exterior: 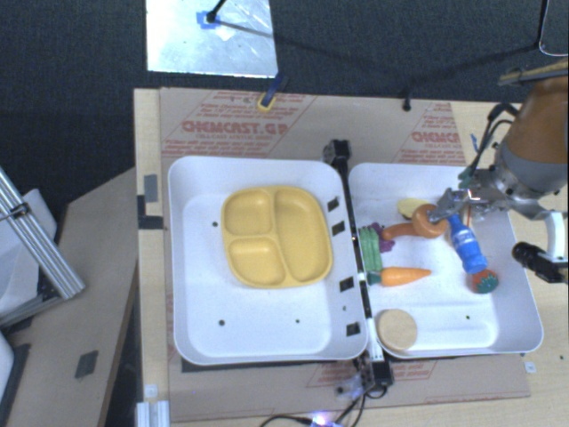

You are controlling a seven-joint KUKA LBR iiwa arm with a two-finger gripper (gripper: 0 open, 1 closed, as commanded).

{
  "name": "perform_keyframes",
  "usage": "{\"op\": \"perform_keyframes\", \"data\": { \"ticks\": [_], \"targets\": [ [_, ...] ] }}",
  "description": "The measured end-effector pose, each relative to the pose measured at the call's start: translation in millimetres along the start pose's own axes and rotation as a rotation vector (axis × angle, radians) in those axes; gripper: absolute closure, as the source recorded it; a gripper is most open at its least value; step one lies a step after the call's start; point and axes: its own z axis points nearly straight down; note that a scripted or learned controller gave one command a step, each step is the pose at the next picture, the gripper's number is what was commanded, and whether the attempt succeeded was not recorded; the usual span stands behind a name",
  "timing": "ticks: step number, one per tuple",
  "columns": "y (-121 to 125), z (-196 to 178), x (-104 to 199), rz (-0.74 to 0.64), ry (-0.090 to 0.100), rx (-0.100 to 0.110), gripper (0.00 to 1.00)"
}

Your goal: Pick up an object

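Looking down at a slant on a bench with two shallow white bins side by side. Going left to right: the left bin [191,238] carries a yellow divided plate [274,237] near its middle, three compartments, nothing in them.

The right bin [516,332] holds the loose things. Against its left wall lies a green toy vegetable [369,252]. Just right of it an orange toy carrot [402,276] lies on its side, pointing right. At the near left corner sits a round tan disc [397,327], like a wooden lid or biscuit. Toward the far side lies a pale yellow piece [411,207], and touching it an orange-brown curved toy [421,225] with a purple end. Right of that, a blue bottle-like toy [467,249] lies slanted toward the near right corner, with a small green and red piece [484,281] at its lower end.

The gripper [455,205] comes in from the right on the grey arm, orange band above the wrist. It sits low over the far middle of the right bin, at the upper end of the blue toy and just beside the orange-brown curved toy. Whether its fingers stand apart or together I cannot tell, and nothing can be seen clamped between them.

Judged from this, the step in hand is the reach and descent onto a target; no pick is made yet. The next move likely calls for settling on one toy where two crowd together, then closing squarely on it before lifting.
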Motion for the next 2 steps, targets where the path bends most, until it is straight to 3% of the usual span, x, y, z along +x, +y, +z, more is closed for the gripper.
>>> {"op": "perform_keyframes", "data": {
  "ticks": [1,2],
  "targets": [
    [2,-38,0,0.000,0.000,0.000,1.00],
    [37,-47,44,-0.005,0.002,0.000,1.00]
  ]
}}
